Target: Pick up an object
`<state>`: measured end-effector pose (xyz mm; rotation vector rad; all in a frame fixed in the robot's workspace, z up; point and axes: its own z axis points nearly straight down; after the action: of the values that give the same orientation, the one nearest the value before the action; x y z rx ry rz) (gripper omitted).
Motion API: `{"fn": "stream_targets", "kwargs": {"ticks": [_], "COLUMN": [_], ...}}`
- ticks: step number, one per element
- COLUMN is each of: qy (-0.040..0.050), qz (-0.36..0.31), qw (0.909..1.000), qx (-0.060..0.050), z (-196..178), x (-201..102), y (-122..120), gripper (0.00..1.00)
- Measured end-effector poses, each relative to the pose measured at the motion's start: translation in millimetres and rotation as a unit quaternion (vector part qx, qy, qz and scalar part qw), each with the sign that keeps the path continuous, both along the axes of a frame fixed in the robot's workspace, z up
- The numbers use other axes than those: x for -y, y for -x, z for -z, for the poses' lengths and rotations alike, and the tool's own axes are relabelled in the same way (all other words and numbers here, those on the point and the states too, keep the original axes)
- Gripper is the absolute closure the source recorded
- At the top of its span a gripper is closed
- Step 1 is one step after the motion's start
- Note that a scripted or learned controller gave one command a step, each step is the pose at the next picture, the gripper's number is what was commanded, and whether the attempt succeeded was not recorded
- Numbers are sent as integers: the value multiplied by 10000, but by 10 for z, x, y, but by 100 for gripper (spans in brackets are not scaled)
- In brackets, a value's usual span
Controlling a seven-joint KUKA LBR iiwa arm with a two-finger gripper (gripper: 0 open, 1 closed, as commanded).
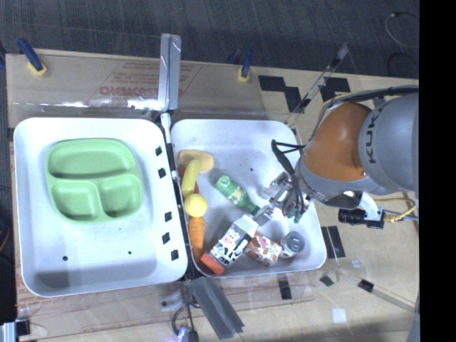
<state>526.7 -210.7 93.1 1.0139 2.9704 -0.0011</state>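
The right bin (pixel 235 134) holds a green bottle (pixel 235 194), a banana (pixel 191 172), a yellow lemon (pixel 196 205), a carrot (pixel 197 234), a black-and-white cow-print carton (pixel 231 245), a colourful small box (pixel 263 249) and a small metal can (pixel 293 244). My gripper (pixel 283 204) hangs low at the bin's right side, just right of the green bottle and above the can. Nothing shows between its fingers (pixel 273 189). The grey arm with its orange band (pixel 338 148) reaches in from the right.
The left bin (pixel 28 212) carries a green divided tray (pixel 94 177). A grey divider bar (pixel 169 73) stands between the bins at the back. Blue clamps (pixel 31 55) grip the board at the back edge.
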Motion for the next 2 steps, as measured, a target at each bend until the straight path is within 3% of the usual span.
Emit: {"fn": "stream_targets", "kwargs": {"ticks": [2], "qy": [-1], "qz": [100], "qw": [10000], "qx": [2], "z": [-4], "x": [1], "y": [-349], "gripper": [0]}}
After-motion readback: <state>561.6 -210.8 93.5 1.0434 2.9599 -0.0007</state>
